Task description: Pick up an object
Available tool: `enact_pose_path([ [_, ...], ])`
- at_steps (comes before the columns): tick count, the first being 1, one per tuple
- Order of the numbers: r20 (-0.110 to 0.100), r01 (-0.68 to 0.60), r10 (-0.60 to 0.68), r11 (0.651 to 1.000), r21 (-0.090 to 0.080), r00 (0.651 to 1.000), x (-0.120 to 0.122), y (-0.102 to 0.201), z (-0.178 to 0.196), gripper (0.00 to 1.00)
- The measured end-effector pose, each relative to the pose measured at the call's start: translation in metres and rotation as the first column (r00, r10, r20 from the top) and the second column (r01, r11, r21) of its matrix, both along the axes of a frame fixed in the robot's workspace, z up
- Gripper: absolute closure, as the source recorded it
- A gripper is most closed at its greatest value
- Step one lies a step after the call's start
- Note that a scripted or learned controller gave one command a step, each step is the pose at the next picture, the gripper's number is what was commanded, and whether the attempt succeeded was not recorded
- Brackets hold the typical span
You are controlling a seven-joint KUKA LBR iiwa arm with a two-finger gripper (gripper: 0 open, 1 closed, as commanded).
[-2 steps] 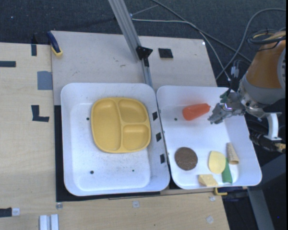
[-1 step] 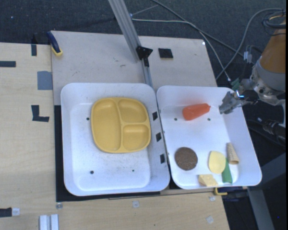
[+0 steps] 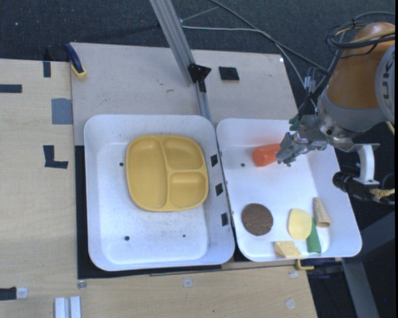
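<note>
The pale wooden desk (image 3: 26, 197) carries 2 shallow white bins side by side. The left white plastic bin (image 3: 99, 244) holds a yellow 3-compartment plastic tray (image 3: 166, 172) near its middle. The right white plastic bin (image 3: 345, 244) holds the small items: an orange carrot-like plastic piece (image 3: 264, 155) toward 11 o'clock, a brown round cookie-like disc (image 3: 257, 218) at about 7 o'clock, and, clustered toward 5 o'clock, a pale yellow rounded piece (image 3: 300, 223), a tan cone (image 3: 321, 212), a green stick (image 3: 314, 239) and a small yellow block (image 3: 287, 248).

The grey arm with the orange band (image 3: 358, 71) reaches in from 3 o'clock. Its tool (image 3: 289, 152) sits low, just beside the orange piece's 3 o'clock end and perhaps touching it; whether it is spread or pinching, I cannot tell.

The step in hand looks like the approach to a grasp on the orange piece. The next move calls for the tool to straddle the piece squarely, close on it, and lift straight up clear of the bin wall.
</note>
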State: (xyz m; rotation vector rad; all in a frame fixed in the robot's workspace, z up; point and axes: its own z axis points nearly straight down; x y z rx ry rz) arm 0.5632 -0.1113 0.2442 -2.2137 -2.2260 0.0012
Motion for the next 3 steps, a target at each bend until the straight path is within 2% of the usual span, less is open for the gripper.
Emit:
enact_pose_path([
  [1,0.001,-0.002,0.002,1.000,0.001,1.000,0.004,0.061,-0.004,1.00],
  [2,0.000,-0.002,0.002,1.000,0.001,1.000,-0.008,0.117,0.001,1.00],
  [3,0.000,-0.002,0.002,1.000,0.000,1.000,-0.007,0.177,0.000,1.00],
])
